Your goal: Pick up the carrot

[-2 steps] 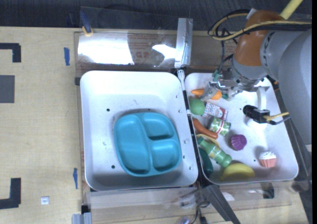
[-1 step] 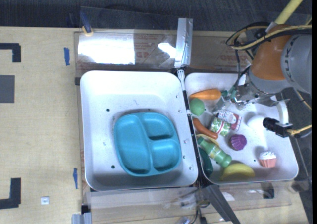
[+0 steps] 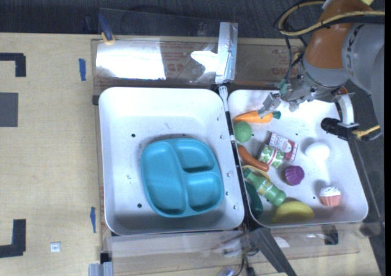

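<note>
Camera view: gripper (image 3: 273, 108) at the carrot (image 3: 253, 117), pick not yet shown complete.

You see the carrot lying in the right bin (image 3: 357, 174), close to that bin's far left corner, just beyond a green round fruit (image 3: 243, 132). The gripper sits at the carrot's right end, touching or nearly so; you cannot tell from this slant whether it is spread or closed, nor whether the carrot lies between its tips. The carrot looks to rest on the bin floor, so judge the reach as done and the grasp and lift as remaining. A second orange piece (image 3: 251, 157) lies nearer in the same bin, beside a small carton (image 3: 278, 148); a purple item (image 3: 294, 175), a cupcake (image 3: 330, 196) and a yellow fruit (image 3: 293, 209) lie nearer still. Left of that bin, the other holds a blue divided plate (image 3: 181, 176).
</note>
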Motion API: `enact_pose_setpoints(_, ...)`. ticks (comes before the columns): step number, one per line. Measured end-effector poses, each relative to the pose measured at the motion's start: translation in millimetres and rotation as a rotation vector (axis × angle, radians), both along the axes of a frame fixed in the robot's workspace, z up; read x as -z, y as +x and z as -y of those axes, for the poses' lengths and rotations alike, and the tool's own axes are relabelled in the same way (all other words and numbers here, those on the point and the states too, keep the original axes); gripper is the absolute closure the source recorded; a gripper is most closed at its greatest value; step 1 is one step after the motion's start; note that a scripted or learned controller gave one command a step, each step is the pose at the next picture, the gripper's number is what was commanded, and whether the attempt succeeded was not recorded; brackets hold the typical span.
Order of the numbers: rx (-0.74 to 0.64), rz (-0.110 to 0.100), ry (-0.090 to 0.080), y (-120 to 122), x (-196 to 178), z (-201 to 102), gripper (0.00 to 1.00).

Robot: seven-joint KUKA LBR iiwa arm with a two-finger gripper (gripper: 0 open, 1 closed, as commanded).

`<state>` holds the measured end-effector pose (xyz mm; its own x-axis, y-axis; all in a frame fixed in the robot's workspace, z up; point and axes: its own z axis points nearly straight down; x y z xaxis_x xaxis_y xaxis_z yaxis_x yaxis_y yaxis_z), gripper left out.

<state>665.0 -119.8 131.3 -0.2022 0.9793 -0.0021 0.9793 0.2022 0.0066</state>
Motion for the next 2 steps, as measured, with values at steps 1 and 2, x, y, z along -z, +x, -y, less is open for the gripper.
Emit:
enact_pose_setpoints(1,0.002,-0.009,-0.004,2,40,-18,0.00)
enact_pose_setpoints(2,0.002,-0.012,-0.010,2,29,-14,1.00)
